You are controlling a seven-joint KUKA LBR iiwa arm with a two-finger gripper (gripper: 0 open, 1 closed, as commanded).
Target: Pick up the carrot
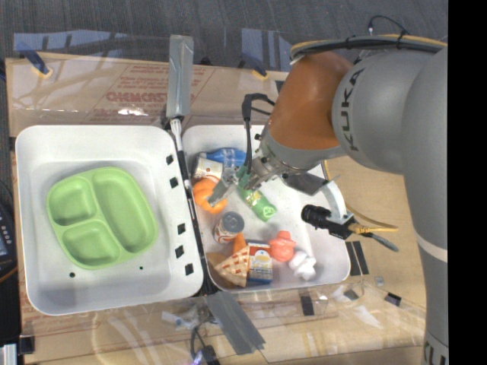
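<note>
One arm bent over right bin, hand beside carrot.

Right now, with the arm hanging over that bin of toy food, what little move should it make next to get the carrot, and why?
Probably a short drop toward the bin's left wall. The hand hovers in the right bin, its tip right beside the orange carrot that lies against the divider, with a can just below it. Nothing looks gripped yet.
</note>
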